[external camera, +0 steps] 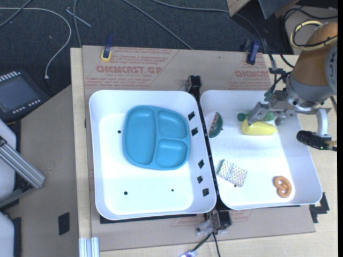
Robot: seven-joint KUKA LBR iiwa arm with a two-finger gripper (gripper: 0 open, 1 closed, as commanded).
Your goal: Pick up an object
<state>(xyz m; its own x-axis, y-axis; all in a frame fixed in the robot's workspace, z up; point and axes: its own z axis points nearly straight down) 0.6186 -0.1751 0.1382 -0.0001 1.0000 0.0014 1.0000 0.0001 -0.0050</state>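
Note:
A yellow, banana-like object lies in the upper part of the right bin, with a small green piece at its left end. My gripper hangs right over the yellow object, open, with one finger toward each end of it. Nothing is lifted between the fingers. Also in this bin are a watermelon slice against the left wall, a patterned packet near the front, and a brown pretzel at the front right.
A blue divided plate sits in the left bin. The two bins meet at a black-clipped divider. The arm's orange band and grey wrist rise over the right bin's far right corner.

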